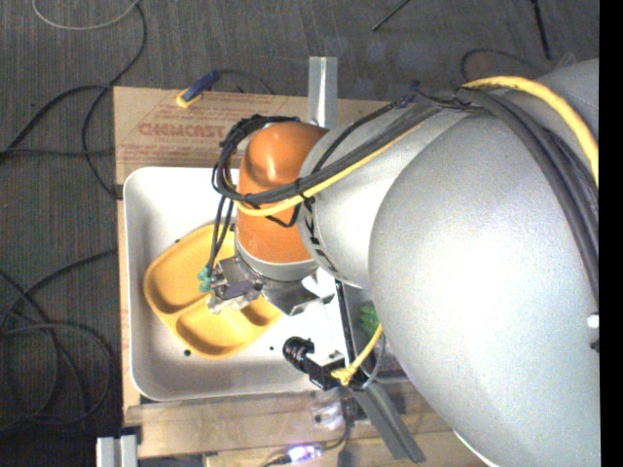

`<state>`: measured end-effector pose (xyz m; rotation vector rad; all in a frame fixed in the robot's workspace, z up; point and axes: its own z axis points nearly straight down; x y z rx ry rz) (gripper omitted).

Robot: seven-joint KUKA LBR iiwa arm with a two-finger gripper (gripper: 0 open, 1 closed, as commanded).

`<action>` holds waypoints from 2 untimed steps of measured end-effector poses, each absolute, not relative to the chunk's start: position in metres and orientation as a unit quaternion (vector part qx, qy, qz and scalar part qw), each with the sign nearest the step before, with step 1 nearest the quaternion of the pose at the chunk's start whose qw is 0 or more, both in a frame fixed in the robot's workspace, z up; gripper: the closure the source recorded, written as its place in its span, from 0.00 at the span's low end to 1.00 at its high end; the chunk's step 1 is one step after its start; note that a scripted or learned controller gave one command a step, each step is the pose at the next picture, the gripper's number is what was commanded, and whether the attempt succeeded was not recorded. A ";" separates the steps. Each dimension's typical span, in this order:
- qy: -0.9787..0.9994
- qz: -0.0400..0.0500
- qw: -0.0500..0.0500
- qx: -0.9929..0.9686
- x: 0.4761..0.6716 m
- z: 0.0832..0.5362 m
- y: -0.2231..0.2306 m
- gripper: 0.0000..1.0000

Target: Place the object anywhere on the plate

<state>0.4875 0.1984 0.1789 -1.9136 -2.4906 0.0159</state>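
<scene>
Gripper is seen low over the yellow plate in the left bin, under the orange wrist band. Grip state cannot be told: the tip is hidden by the wrist and cables.

A small green object is seen at the gripper tip, over the plate's middle ridge. Whether it is gripped or already resting on the plate cannot be told.

Step judged to be the placing, near its end. To do it well, the object should be lowered until it is borne by the plate floor, preferably in one compartment rather than on the ridge. It should then be released and the gripper lifted straight up so nothing is dragged off.

A second green item is seen past the bin's right wall, mostly covered by the arm; the plate is seen to carry nothing else.
</scene>
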 end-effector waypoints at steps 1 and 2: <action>-0.793 0.005 0.000 -0.609 0.488 0.179 0.198 0.00; -0.794 0.010 0.002 -0.608 0.487 0.183 0.198 1.00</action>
